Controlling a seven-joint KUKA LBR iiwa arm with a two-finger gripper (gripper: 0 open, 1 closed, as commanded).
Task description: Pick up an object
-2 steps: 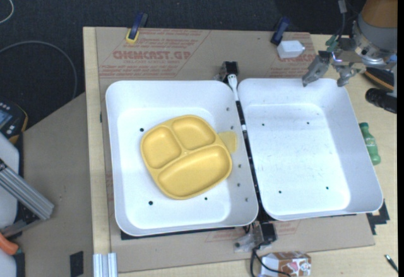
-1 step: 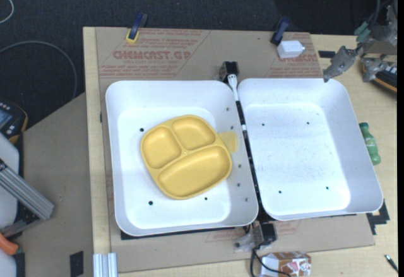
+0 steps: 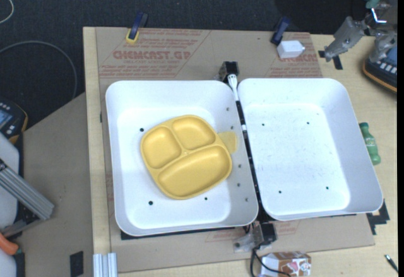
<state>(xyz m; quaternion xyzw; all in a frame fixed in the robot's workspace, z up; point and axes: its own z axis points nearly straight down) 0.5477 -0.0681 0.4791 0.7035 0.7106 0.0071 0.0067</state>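
A yellow plate (image 3: 186, 156) with three compartments lies flat in the left white bin (image 3: 126, 105), a little right of its middle. A small yellow piece (image 3: 228, 141) pokes out from under the plate's right edge; most of it is hidden. My gripper (image 3: 351, 35) is off at the upper right, beyond the far right corner of the right bin (image 3: 303, 149) and well away from the plate. It appears as grey metal parts, with nothing seen in it.
A small white block (image 3: 290, 49) and two blue clamps (image 3: 136, 26) (image 3: 279, 30) sit on the board behind the bins. A green item (image 3: 370, 142) lies along the right bin's outer edge. Cables and a small box (image 3: 287, 264) lie at the front.
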